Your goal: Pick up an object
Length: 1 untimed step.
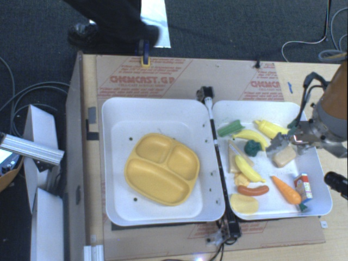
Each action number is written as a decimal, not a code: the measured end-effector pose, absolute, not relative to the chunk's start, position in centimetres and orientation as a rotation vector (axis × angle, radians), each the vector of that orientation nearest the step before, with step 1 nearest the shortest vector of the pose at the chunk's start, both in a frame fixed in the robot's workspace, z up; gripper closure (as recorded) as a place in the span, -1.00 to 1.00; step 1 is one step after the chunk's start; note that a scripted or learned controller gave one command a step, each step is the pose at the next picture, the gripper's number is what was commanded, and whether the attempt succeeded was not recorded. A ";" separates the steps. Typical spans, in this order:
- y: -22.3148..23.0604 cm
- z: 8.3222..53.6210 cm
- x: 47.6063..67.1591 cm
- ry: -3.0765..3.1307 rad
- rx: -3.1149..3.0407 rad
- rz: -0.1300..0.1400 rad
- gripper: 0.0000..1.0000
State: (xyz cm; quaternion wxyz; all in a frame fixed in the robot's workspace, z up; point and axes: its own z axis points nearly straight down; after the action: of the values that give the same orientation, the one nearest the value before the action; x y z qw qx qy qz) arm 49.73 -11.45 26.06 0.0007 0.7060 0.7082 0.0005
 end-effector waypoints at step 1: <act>-8.7 13.8 52.7 2.234 2.219 -0.006 -1.00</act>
State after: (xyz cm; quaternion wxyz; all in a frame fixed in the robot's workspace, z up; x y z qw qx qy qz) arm 52.68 -8.66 13.80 -0.0037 0.7046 0.7096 -0.0018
